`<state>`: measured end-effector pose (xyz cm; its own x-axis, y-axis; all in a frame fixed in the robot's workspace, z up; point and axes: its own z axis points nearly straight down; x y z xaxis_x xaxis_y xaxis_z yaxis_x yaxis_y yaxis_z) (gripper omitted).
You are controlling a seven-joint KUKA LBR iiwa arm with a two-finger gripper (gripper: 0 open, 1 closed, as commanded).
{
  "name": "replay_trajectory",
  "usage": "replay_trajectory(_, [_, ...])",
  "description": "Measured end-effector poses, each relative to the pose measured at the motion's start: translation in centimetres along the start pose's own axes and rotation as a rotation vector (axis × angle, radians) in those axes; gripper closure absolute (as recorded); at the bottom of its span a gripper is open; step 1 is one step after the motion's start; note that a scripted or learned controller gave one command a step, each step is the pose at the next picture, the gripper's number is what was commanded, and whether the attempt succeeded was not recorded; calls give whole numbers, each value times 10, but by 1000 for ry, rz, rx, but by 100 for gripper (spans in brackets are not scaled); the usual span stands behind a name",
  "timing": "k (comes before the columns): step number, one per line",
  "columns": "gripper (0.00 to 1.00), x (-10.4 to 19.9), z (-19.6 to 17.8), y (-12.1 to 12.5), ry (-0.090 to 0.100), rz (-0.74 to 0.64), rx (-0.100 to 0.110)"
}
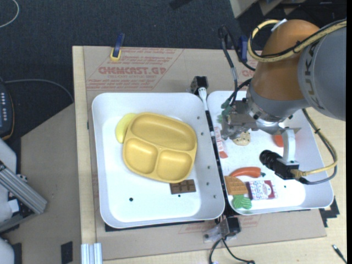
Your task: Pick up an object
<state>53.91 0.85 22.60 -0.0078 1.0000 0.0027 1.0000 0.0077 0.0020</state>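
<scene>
My gripper (237,126) hangs over the upper left part of the right bin (316,194), below the orange band of the arm. A tan cookie (241,139) lies just under it, partly hidden by it. Lower in the same bin lie an orange-red carrot-like piece (246,172), a brown waffle piece (236,187), a green toy (242,203) and a red-and-white packet (260,190). A small red piece (279,141) shows behind the arm's white bracket.
The left bin (104,147) holds a yellow divided plate (159,146), a yellow piece (122,127) tucked behind it and a brown chocolate bar (182,187). A black cable plug (276,164) juts over the right bin. The bins' shared wall (213,147) runs just left of the gripper.
</scene>
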Motion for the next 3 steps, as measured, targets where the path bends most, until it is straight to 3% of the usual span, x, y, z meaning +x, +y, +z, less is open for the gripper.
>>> replay_trajectory(1, [100,12,-8,0,-3,5,0])
replay_trajectory(2, [100,14,12,4,-3,7,6])
replay_trajectory(3, [100,10,9,-3,-2,8,5])
